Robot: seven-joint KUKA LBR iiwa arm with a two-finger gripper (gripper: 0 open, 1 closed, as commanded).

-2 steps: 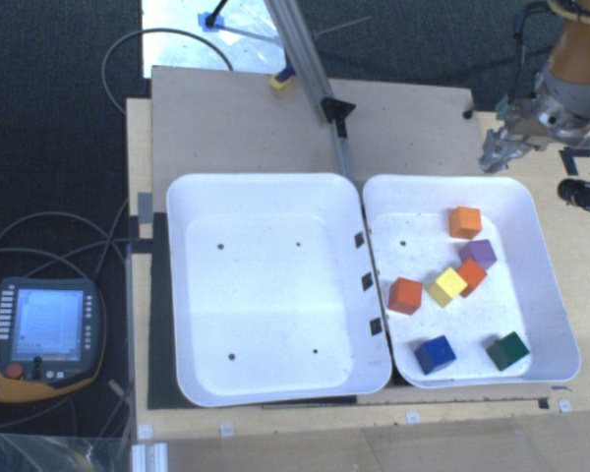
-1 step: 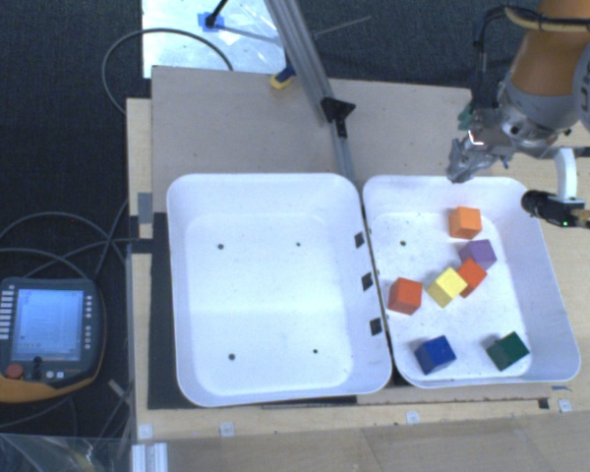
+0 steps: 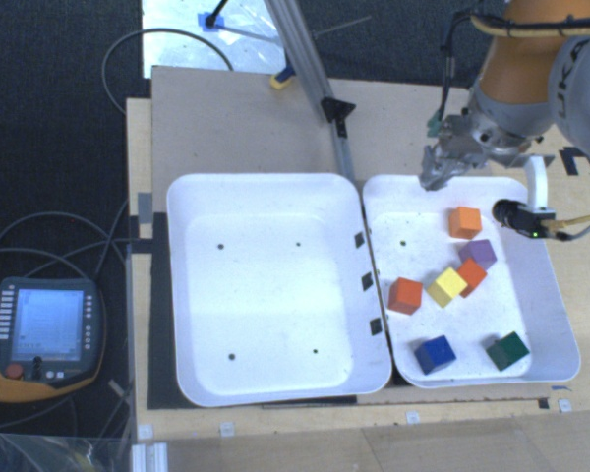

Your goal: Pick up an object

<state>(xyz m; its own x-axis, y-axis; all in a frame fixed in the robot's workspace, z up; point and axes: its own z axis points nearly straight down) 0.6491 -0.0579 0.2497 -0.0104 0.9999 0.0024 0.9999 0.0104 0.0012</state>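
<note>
In right bin (image 3: pixel 560 347), orange cube (image 3: pixel 464 222) sits square-ish, no clear long axis; fingers (image 3: pixel 435 177) state unclear.

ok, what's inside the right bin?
Right bin holds seven blocks: two orange, purple, red-orange, yellow, blue, green. The end effector covers its far rim.

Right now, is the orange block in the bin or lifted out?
In the bin: the orange block sits on the right bin's floor, apart from the hand.
</note>
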